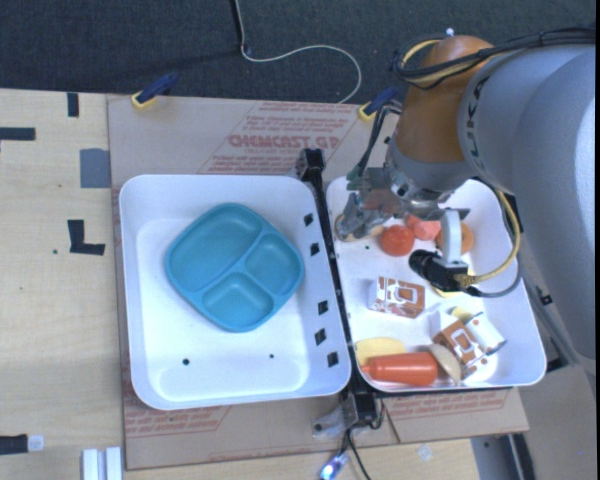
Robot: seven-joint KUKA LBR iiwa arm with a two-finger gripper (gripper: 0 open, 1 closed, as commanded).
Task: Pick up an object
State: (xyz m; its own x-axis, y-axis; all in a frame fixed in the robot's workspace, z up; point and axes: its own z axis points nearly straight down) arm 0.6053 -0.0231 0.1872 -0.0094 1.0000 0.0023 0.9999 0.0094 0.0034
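In the right bin (pixel 515 363) the gripper (pixel 352 218) hangs low at ten o'clock with how far it is open impossible to tell, a red tomato-like toy (pixel 396 239) just beside it at three o'clock.

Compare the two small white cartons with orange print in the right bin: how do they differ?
The upper white-and-orange carton lies near the right white bin's middle, apart from other items; the lower white-and-orange carton lies near the front corner, against the red sausage-shaped toy. The upper is nearly level, the lower tilted. Both share colours.
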